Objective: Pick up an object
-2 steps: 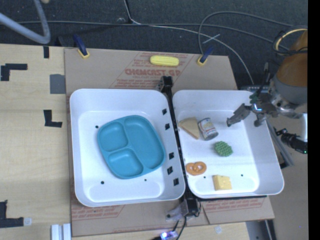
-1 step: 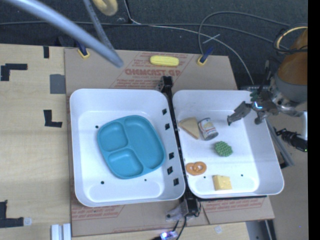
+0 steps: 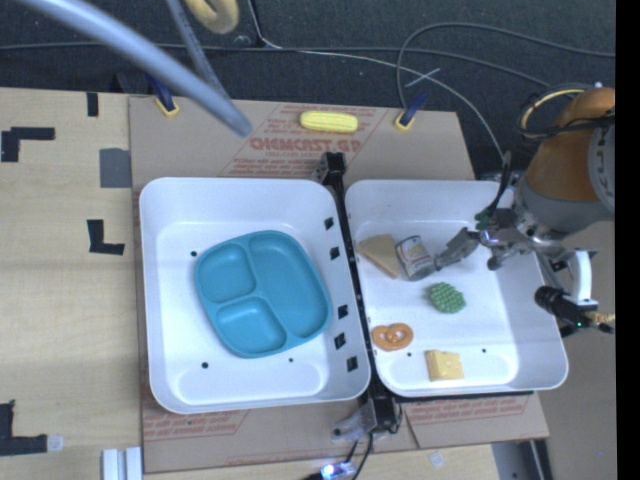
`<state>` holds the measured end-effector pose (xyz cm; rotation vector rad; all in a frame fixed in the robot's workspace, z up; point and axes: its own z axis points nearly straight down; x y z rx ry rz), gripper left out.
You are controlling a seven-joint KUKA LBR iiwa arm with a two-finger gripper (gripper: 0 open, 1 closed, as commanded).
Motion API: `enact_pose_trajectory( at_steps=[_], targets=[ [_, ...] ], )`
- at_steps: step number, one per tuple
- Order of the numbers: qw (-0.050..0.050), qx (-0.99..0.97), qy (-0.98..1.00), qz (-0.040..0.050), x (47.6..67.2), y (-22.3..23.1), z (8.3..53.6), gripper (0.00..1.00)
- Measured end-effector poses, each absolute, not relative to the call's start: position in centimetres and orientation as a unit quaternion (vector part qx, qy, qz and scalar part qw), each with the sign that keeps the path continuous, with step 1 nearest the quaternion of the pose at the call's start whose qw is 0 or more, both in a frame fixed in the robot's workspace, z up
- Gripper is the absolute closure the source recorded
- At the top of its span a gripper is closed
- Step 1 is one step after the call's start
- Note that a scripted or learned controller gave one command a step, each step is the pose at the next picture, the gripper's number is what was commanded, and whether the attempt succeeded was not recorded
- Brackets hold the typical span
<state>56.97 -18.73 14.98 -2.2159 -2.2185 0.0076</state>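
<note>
White right bin [image 3: 520, 363] holds a small can [image 3: 412, 256], a wedge [image 3: 378, 254], a green piece [image 3: 446, 297]; gripper [image 3: 450, 252] low beside the can, apparently positioned for a grasp. Jaw state: cannot tell

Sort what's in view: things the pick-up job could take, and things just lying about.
Job: gripper; small can, tan wedge, green knobbly piece, pretzel, yellow block, all in the right bin.
Lying about: blue divided plate; corn cob.
</note>
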Motion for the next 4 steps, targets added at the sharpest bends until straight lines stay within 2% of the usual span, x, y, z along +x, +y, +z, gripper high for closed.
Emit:
enact_pose_trajectory(
  at_steps=[1,2,3,4],
  targets=[
    [-0.010,-0.708,-0.706,-0.0035,58.0,-19.2,11.5,0.00],
    [-0.003,-0.707,-0.707,-0.0004,57.7,-19.0,10.2,0.00],
    [0.000,-0.707,-0.707,0.0008,57.6,-18.9,10.9,1.00],
    [-0.002,-0.706,-0.708,-0.0010,58.1,-18.4,17.0,1.00]
  ],
)
